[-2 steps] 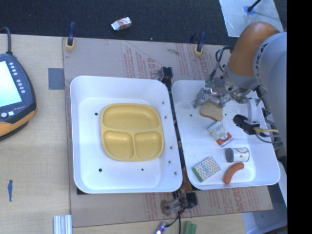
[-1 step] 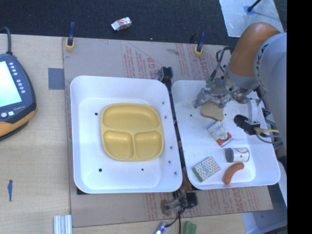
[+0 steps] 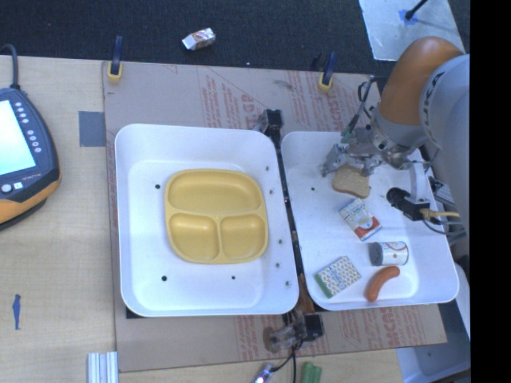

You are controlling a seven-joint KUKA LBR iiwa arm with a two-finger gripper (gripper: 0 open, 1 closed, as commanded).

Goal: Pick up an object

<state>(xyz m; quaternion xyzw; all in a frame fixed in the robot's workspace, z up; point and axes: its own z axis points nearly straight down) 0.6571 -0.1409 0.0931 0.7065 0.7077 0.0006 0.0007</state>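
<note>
Nearest, at the front edge of the right bin (image 3: 444,295): an orange sausage (image 3: 382,282) lying close to the rim, and a green dotted packet (image 3: 338,275) just left of it, near the bin's front-left corner. A little deeper in, a small can (image 3: 389,253) on its side, just behind the sausage. Open white floor between these and the bin's right wall.

In the middle of the right bin, a small red, white and blue carton (image 3: 360,218), apart from the can. Just behind it, a brown bread-like piece (image 3: 351,183). Right above that piece, the end effector (image 3: 351,163), low over the bin's far half. Cannot tell how far open, or whether anything is held. Grey arm (image 3: 447,102) reaching in over the bin's far-right corner.

Left of the right bin, touching side by side, the left bin (image 3: 132,214), with a yellow divided plate (image 3: 215,214) in its middle and plain white floor all round.

Under both bins, a brown cardboard sheet (image 3: 200,94) on the pale wooden surface (image 3: 48,294). Far left of the right bin, a grey and orange hand screen (image 3: 24,154).

Beyond the right bin, dark floor (image 3: 279,14) with a crumpled wrapper (image 3: 199,39).
</note>
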